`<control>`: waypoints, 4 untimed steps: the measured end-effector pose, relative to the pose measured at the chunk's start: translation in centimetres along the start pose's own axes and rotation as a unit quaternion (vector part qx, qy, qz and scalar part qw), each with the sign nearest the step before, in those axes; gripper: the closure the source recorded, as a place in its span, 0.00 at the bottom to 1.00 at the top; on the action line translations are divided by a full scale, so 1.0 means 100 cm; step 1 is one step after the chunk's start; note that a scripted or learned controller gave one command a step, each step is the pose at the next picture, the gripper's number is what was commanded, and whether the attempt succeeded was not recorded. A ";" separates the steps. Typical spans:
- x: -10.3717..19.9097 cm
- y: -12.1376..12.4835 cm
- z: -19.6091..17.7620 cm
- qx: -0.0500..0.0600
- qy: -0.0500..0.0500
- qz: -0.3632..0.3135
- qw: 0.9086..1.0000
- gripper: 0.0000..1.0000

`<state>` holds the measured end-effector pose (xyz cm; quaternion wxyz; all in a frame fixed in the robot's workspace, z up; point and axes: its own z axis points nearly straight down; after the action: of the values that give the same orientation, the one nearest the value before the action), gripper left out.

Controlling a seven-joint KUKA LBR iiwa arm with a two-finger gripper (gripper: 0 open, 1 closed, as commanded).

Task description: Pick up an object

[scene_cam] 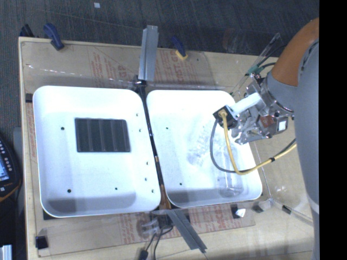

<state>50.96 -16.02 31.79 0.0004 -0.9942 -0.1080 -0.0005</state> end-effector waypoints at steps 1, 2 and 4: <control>-0.019 -0.026 0.001 0.002 -0.002 -0.117 0.993 1.00; 0.003 -0.024 0.001 0.001 -0.001 -0.108 0.994 1.00; 0.026 -0.018 0.063 0.002 -0.003 -0.087 0.996 0.00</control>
<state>53.17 -13.74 25.49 0.0021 -0.9809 -0.1945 0.0027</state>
